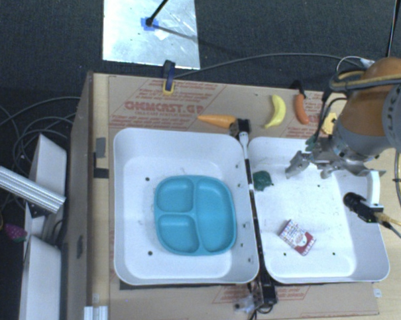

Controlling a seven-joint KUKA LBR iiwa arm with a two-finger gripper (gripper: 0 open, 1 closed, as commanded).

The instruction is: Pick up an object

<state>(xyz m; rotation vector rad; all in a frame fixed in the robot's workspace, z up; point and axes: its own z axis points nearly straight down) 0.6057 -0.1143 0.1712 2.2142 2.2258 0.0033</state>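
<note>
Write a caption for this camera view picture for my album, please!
Robot gripper hovers over the right bin near a red packet; blue tray sits left.

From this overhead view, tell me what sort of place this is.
Probably a robotics lab test bench: two shallow white bins on a cardboard-covered bench, toy food such as a yellow plastic banana, and loose black cables trailing over dark carpet.

Red letters reading "CHEMCAST GP" stand on the brown protective sheet (pixel 169 108) covering the tabletop; smaller print is illegible.
</note>
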